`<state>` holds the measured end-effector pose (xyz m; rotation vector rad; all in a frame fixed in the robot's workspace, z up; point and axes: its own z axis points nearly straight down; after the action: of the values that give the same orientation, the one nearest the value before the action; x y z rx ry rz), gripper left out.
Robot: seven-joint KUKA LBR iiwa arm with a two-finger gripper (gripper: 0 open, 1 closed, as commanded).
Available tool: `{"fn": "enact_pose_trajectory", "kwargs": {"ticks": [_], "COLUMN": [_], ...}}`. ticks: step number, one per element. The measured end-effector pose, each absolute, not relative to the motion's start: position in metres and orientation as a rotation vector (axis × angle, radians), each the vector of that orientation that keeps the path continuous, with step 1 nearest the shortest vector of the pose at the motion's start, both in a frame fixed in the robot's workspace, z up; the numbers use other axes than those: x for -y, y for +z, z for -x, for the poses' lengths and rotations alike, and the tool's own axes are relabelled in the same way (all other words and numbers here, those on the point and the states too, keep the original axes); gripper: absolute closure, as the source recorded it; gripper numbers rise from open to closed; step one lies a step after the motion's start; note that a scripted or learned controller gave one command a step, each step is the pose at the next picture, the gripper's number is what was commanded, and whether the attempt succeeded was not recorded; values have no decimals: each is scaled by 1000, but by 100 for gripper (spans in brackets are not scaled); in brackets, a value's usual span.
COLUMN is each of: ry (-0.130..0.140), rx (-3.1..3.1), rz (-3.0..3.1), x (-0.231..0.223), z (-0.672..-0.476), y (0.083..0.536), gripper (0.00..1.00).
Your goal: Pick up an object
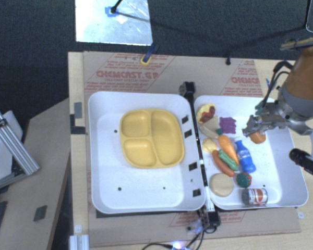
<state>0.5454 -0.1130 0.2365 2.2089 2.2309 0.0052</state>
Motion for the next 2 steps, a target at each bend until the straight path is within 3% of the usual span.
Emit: {"fn": "enact_pose_trajectory", "kwargs": {"ticks": [1,2], "ry": [5,3], "rx": [-2231,-2232], "rz": [-2210,-2213], "x": [69,24], "z": [-560,-560], "y": [237,223], "gripper": [100,100]}}
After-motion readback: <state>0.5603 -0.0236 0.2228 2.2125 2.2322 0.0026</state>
